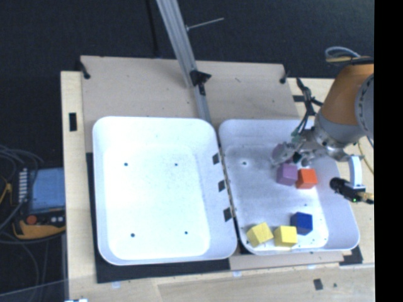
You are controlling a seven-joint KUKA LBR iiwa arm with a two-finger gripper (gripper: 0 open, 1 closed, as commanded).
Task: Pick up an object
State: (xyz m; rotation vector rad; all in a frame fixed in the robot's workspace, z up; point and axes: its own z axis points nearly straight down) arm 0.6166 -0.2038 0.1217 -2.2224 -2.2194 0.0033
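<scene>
The right bin (252, 143) holds several small blocks. A purple block (288, 173) and an orange block (306, 178) lie side by side in its middle right. A blue block (303, 222) and two yellow blocks (259, 234) (286, 235) sit near the front rim. My gripper (291, 155) hangs low over the bin, just above and behind the purple and orange blocks. The grey wrist and its own body hide the fingertips, and I see no block between them.
The left bin (154, 187) lies beside the right one, their rims touching. A slanted metal rail (179, 43) rises from the back between the bins. The orange-banded arm (343, 102) enters from the right. A blue device and cables (38, 197) sit off the bench's left.
</scene>
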